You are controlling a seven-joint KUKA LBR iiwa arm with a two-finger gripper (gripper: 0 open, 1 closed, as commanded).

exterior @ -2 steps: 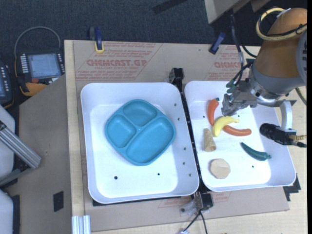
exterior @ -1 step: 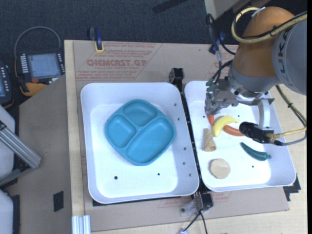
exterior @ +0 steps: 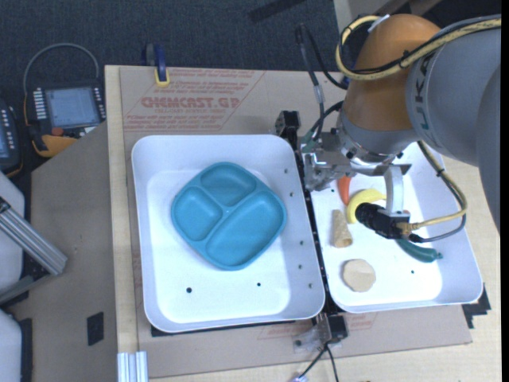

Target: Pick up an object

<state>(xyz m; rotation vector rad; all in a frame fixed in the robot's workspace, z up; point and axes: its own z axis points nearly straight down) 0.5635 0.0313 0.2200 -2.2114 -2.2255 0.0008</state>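
You are looking down at a slant on a worktop covered by a pale brown sheet with red lettering, bearing two shallow white bins side by side.

The left bin holds one thing: a blue divided plate with three compartments, lying flat near the bin's middle and turned at an angle to the walls.

Your arm, grey with an orange band, reaches in from the right and hangs over the far part of the right bin. The tool sits low beneath the wrist, close to the wall the two bins share. It is hidden from above by the wrist, so you cannot tell whether it is released or clenched, and nothing shows in its grasp.

The things you might pick lie in the right bin. A small orange piece is just under the tool. A yellow piece is just beside the orange one, partly covered. A tan stick lies nearer you, along the shared wall. A round tan disc rests flat nearer still, apart from the stick. A teal item lies to the right of these, its shape hard to make out.

To the far left, off the worktop, a handheld screen unit sits inside a loop of cable.
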